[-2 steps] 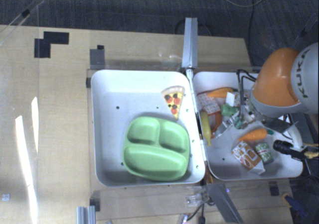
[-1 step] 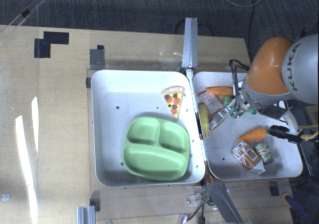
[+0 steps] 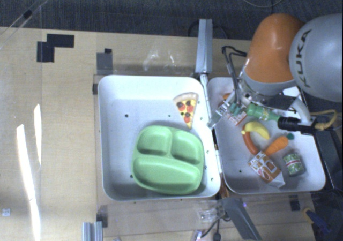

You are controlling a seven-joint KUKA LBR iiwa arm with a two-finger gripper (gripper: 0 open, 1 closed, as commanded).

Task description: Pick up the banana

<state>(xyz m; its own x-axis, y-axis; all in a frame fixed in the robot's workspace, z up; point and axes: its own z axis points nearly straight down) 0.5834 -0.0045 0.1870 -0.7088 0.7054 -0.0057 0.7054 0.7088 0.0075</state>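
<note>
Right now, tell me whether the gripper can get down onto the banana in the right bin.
Probably yes. The banana lies uncovered, nothing stacked on it, and the gripper hangs just up-left of it in the same bin. The hot dog and green bottle crowd it closely, so a clean descent looks tight.

The gripper's fingers are hidden beneath the arm (image 3: 278, 47), whose bulk is cut off at three o'clock. The right bin's (image 3: 236, 183) twelve o'clock rim is covered. Print on the carton (image 3: 265, 166) cannot be read.
</note>
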